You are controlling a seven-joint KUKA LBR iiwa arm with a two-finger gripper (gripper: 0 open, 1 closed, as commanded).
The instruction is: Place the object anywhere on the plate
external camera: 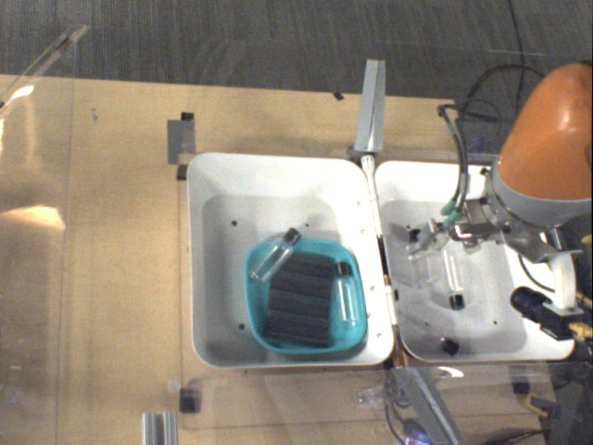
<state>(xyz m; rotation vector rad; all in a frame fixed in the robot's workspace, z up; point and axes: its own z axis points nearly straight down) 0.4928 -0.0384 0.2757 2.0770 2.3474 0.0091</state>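
Although the camera view looks straight down on the wrist, the gripper [460, 233] is too blurred and too crowded by cables to tell whether it is open or closed, and nothing can be seen held in it. It hangs over the upper middle of the right bin [482, 346]. The likeliest task object, a clear vial [451, 276], lies on that bin's floor just beside the gripper, at about 6 o'clock from it. Its long axis runs from 12 to 6 o'clock, and its small black cap [456, 299] points to 6 o'clock, so a grasp would probably have to close across that axis, from 9 and 3 o'clock. A small dark piece [449, 346] lies further toward 6 o'clock, well apart from the vial. The teal plate [252, 295] sits in the left bin [213, 248], at roughly 9 o'clock from the gripper, beyond the wall between the bins. It already carries a dark ribbed block [298, 299], while a second clear vial [274, 256] leans over its rim at 11 o'clock, cap toward 1 o'clock.
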